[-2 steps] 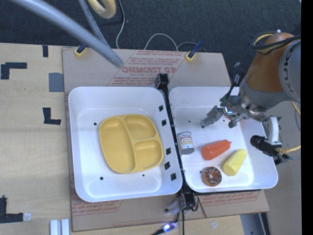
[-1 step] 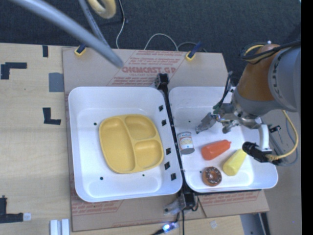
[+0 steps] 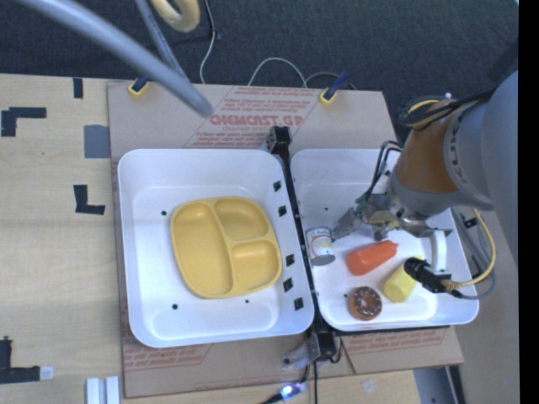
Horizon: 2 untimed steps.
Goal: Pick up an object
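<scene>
- pincer [image 3: 358,219] low in right bin [image 3: 337,171], opening unclear, can't tell any hold
- carrot [image 3: 371,257] at its 5 o'clock, small can [image 3: 320,246] at 8
- yellow divided plate [image 3: 226,246] in left bin [image 3: 139,225]

Overhead, slanted, perhaps mid-distance, over bins [image 3: 135,225].

Dark blue-grey carpet floor [image 3: 354,23] runs across the top, far beyond the jaws, with a thin white cable [image 3: 278,64] looping over it. Light wooden bench top [image 3: 50,251] with black angular marks [image 3: 84,200] spreads well off to the left of the jaws; a brown cardboard sheet [image 3: 253,120] with red print lies on it under both bins, pinned at its far edge by two yellow-and-blue clamps [image 3: 333,87]. Lighting even, shadows soft.
</scene>
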### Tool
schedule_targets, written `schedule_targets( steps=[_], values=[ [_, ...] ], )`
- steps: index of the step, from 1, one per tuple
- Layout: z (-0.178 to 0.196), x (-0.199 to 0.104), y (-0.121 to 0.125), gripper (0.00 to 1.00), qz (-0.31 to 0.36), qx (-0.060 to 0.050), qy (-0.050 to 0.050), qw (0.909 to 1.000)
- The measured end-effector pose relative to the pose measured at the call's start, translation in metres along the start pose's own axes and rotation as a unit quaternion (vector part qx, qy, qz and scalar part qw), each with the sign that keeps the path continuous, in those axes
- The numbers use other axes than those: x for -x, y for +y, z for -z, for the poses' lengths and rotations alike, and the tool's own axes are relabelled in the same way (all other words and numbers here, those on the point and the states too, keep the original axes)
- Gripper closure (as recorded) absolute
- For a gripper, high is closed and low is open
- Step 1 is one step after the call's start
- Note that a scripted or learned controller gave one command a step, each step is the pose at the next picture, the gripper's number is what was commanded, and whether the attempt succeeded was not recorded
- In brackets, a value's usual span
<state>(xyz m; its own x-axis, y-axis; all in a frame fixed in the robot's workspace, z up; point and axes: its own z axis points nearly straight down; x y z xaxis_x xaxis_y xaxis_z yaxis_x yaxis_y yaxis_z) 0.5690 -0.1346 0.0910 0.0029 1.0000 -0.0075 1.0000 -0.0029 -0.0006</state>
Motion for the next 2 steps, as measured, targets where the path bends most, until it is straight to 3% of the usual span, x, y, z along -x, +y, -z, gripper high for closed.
schedule_targets(
  steps=[1,2],
  values=[
    [0.012,-0.003,0.001,1.0,0.002,-0.001,0.003,1.0],
    [0.057,0.004,0.004,1.0,0.002,0.002,0.003,1.0]
  ],
)
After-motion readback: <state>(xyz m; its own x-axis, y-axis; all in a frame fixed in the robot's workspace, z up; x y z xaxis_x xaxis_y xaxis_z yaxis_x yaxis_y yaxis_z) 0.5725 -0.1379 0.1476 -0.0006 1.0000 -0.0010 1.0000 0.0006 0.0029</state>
